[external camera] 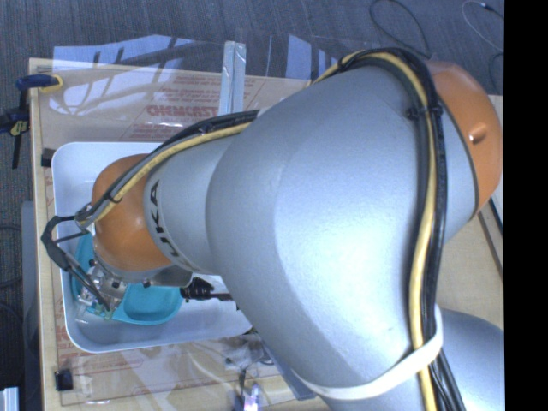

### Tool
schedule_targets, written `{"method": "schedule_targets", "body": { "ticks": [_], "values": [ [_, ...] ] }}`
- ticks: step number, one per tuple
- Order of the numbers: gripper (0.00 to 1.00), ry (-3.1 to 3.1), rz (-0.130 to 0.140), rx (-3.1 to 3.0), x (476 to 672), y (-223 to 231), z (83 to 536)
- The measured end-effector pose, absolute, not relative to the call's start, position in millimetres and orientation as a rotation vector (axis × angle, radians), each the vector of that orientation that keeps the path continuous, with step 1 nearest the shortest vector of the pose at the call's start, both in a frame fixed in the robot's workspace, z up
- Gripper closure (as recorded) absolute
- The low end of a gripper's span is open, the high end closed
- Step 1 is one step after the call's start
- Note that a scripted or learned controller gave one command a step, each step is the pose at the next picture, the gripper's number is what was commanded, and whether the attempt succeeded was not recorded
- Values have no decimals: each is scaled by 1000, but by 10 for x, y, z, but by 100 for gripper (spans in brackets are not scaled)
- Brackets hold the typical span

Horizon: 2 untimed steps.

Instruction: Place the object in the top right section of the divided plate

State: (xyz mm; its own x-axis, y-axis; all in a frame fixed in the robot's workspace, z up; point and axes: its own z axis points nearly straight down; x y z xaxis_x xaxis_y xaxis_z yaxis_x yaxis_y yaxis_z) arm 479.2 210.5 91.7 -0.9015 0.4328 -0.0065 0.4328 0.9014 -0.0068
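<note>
Grey arm: one, smooth rounded metal, by far the biggest thing in view; it reaches in from the right and covers most of the bench and much of the bin area.
Orange band: glossy, rounded, wrapping the arm just above the wrist; a second orange patch shows on the joint at upper right.
Cables: a yellow and a black one run side by side along the arm's shell; thin black loops hang free by the wrist at the left.
Bench: flat tan board under clear plastic sheeting with red print, partly hidden.
White bin: shallow, smooth plastic with rounded corners; one shows plainly at the left, most of its floor covered by the arm.
Divided plate: bright blue, smooth, curved rim; it lies in the lower left of the white bin, under the wrist. Its sections cannot be made out.
Gripper: low over the plate's left part; whether its grip is released or clenched cannot be told.
Object: something small near the gripper tip, too blurred to identify.
Blue clamp: one, at the bench's top left corner.
</note>
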Motion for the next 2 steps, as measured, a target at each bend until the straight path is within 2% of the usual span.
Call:
{"method": "schedule_targets", "body": {
  "ticks": [1, 2],
  "values": [
    [100, 3060, -18, 696, 4800, 2087, 1002],
    [100, 3041, -2, 795, 5080, 2109, 1985]
  ]
}}
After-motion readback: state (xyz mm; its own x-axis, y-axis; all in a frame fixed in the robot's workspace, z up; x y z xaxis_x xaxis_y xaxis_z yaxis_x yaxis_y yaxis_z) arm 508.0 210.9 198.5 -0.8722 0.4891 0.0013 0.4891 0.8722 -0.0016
